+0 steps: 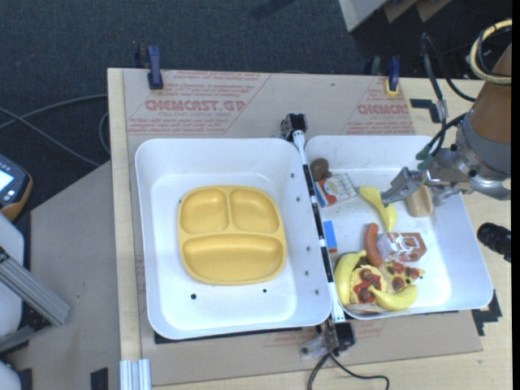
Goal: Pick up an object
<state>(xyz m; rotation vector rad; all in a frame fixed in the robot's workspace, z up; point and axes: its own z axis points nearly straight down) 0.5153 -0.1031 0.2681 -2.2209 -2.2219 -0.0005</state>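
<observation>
The right bin (455,287) holds several toy foods. There is a small brown piece (320,168), a red and white carton (335,189), a yellow banana (380,205), a red sausage (372,242), a clear packet with a red print (404,246), a pizza slice (382,281) and a second banana (390,301). My gripper (409,192) hangs over the upper right part of this bin, just right of the first banana. A tan block (420,203) sits right at the gripper's tip. I cannot tell whether it is gripped or lying beneath.
The left bin (162,299) bears a yellow divided plate (231,234). A black-clipped ridge (313,218) separates the two bins. Cables (435,71) trail near the arm at the upper right. Blue clamps (153,63) hold the board's far edge.
</observation>
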